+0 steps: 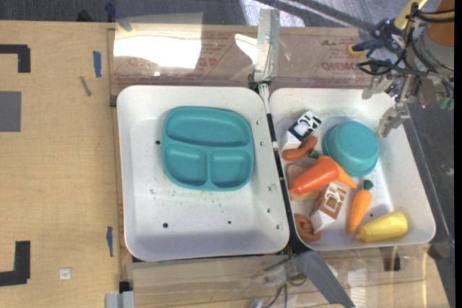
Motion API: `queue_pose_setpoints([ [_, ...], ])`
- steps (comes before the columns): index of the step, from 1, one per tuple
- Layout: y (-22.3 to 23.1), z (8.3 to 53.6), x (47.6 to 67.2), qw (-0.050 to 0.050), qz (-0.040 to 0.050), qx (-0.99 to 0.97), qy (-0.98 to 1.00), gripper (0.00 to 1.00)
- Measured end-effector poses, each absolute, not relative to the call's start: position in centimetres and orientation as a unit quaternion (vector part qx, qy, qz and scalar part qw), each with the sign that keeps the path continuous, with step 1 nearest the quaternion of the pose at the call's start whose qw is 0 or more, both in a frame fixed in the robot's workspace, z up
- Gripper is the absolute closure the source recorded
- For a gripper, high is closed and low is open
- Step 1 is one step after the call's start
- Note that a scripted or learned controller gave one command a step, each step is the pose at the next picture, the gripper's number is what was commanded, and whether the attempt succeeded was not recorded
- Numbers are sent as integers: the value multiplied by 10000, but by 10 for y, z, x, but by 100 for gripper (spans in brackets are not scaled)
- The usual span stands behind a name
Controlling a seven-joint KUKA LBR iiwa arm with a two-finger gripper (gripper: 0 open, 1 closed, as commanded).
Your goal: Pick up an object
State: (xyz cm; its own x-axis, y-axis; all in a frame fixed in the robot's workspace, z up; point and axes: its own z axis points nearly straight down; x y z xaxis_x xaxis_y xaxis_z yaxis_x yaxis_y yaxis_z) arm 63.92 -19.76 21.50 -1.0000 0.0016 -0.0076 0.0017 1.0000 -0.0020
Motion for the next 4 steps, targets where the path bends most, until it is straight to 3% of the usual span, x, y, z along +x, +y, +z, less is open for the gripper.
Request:
queue_pose_setpoints([
  [1, -142, 90, 613, 68, -6, 480, 9988, 0],
  [2, -111, 89, 548, 54, -4, 58, 10000, 0],
  [3, -80, 192, 617, 89, -3, -367, 9993, 0],
  [4, -125, 89, 541, 59, 1, 781, 9969, 0],
])
